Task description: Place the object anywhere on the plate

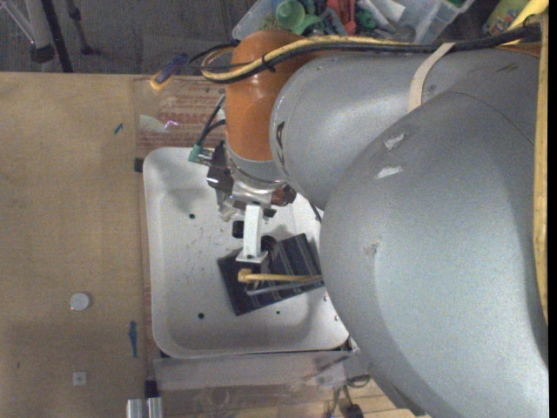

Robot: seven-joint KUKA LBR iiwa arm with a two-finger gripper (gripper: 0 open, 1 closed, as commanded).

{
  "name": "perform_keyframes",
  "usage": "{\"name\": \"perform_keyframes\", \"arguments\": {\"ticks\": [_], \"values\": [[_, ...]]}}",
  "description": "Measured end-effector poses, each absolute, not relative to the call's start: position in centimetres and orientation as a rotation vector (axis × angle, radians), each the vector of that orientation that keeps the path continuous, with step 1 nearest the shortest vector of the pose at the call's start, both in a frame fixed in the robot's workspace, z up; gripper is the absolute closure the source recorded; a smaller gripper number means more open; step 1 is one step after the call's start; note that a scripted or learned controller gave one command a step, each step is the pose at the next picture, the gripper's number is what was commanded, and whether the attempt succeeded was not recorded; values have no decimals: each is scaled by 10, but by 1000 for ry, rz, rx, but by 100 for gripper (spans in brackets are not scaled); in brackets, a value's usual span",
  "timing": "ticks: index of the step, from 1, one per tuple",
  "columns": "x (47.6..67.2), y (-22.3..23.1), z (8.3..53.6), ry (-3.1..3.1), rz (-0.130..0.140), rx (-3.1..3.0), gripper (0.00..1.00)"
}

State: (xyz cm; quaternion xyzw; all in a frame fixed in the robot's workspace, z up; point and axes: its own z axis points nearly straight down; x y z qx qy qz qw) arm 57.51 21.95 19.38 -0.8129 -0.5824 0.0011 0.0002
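One big grey arm (418, 233) takes up most of your right side, reaching in and bending down over the bench (61, 216), which is plain brown board on your left. The arm's orange band (252, 103) sits just above the wrist, with black and yellow cables looped over it.

Below the wrist you see a shallow white bin (174, 233), its right part hidden under the arm. At the top edge, beyond the bench, stands a clear plastic tub (348, 7) full of bright toys.

Inside the bin, towards its lower right, lies a black ridged plate (278, 299), turned at a slant to the bin walls. A thin tan stick (287, 278) lies across the plate, touching it, with its left end near the plate's left edge.

The gripper (251, 252) points down over the plate's upper left corner, just above the stick's left end. You cannot tell from here whether it is open or closed, or whether it has hold of anything.

Well apart, out on the bare board at your left, sits a small grey disc (79, 301).
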Motion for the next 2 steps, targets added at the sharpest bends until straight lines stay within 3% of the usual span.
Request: {"name": "perform_keyframes", "arguments": {"ticks": [1,2], "values": [[653,226,129,-1974,26,-2432,100],[664,228,108,-1855,6,-2532,100]]}}
